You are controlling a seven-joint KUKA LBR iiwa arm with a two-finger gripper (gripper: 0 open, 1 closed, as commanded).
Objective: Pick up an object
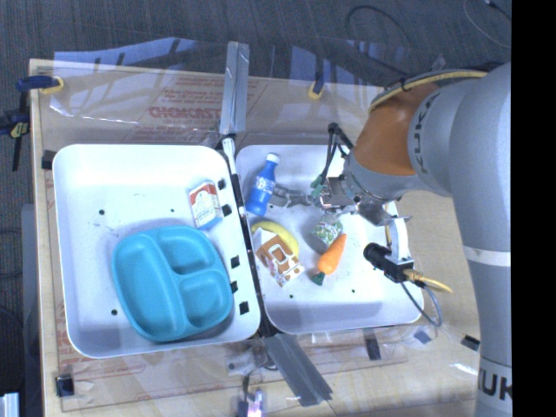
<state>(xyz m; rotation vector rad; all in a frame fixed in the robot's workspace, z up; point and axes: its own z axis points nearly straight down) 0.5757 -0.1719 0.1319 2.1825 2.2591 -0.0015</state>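
My gripper (331, 205) hangs low over the middle of the right bin (382, 307), under the orange-banded wrist. Just below it lies a small greenish, shiny object (327, 232); whether the two touch is unclear. An orange carrot (331, 256) lies beside that object, toward the bin's front. To the left of the gripper are a blue bottle with a white cap (261, 186), a yellow banana (276, 234) and an orange-and-white box (278, 261).
The left bin (78, 181) holds a blue divided plate (173, 281) and a small red-and-white carton (204, 204). A black divider with clips (236, 233) runs between the bins. The grey arm (469, 172) and a black cable fitting (388, 263) cover the right bin's right side.
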